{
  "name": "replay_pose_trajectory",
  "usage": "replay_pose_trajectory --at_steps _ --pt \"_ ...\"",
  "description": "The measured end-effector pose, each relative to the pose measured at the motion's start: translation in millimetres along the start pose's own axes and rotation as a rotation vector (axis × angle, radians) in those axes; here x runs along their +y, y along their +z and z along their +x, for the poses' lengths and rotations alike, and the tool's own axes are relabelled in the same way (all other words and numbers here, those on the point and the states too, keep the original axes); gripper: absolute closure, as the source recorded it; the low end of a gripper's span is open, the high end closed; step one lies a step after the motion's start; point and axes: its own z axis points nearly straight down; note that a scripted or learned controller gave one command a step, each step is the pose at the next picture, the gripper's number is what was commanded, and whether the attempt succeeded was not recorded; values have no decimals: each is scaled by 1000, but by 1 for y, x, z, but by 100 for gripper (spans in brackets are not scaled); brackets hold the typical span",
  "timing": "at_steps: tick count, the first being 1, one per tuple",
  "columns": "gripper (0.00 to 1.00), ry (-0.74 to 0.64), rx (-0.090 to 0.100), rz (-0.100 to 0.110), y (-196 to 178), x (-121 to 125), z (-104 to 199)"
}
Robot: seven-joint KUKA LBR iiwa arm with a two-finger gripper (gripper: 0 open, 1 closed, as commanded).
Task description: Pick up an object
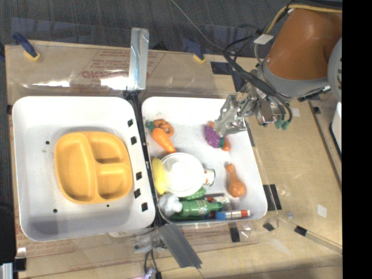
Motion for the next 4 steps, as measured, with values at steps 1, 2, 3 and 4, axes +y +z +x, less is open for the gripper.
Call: replay_pose_trajectory --at_steps 1,2,3,4 --pt "100 84 3 0 -18 -28 -61" --pt "100 42 14 -5 102 10 -32" --pt "100 205 1 0 38 -11 -75" --pt "100 201 3 0 30 -11 -75"
